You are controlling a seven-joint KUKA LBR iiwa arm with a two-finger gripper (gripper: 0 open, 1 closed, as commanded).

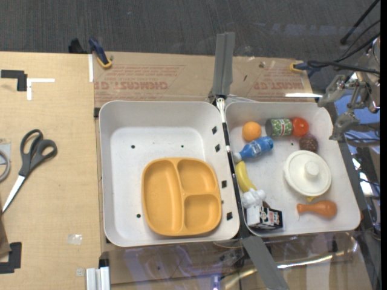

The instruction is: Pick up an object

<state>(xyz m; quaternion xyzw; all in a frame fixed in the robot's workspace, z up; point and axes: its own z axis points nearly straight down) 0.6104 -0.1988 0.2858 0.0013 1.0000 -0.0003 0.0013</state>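
Wooden bench [48, 101] flanks two bins; gripper [351, 95], state untellable, hovers beyond the right bin [347, 180] rim.

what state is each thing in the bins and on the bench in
yellow divided plate: flat in the left bin, holding nothing
blue bottle: on its side
green can: on its side
white lidded bowl: lid on
banana: lying flat
scissors: closed, on the bench

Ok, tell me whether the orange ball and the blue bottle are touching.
Apart. In the camera view, a thin strip of white bin floor shows between the orange ball and the blue bottle lying just below it in the right bin.
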